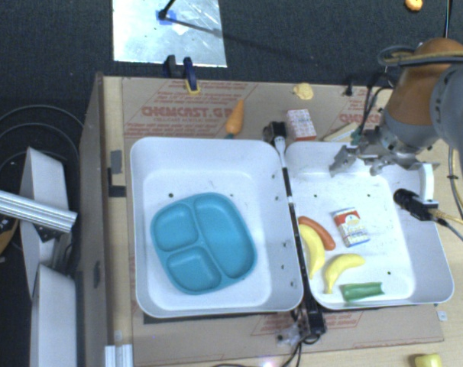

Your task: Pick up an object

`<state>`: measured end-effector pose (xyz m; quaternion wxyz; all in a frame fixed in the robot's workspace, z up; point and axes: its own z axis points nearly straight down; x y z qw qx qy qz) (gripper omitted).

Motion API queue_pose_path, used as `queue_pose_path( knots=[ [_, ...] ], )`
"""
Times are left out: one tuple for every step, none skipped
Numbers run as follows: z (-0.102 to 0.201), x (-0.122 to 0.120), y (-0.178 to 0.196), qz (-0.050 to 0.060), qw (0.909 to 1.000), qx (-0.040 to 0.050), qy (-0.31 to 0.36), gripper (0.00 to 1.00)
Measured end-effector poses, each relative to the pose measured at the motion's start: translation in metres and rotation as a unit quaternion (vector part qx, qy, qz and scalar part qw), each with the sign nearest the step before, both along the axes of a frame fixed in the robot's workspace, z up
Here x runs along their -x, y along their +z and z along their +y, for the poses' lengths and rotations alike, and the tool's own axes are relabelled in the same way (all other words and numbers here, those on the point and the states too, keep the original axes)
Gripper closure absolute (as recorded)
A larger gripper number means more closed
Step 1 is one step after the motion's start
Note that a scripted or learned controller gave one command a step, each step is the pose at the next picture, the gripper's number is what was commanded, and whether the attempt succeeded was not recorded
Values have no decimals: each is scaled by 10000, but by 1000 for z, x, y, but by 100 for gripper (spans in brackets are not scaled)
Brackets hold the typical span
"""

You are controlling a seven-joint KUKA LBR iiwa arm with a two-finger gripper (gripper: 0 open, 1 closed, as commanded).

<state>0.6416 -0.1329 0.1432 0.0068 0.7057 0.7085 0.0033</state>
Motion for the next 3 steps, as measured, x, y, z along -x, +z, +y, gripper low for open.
queue_pose_path(
  knots=[
    [-5,68,-57,111,9999,-32,-27,0],
    [53,-31,-57,34,10000,-17,42,0],
    [34,66,-60,107,9999,-28,-33,0]
  ],
)
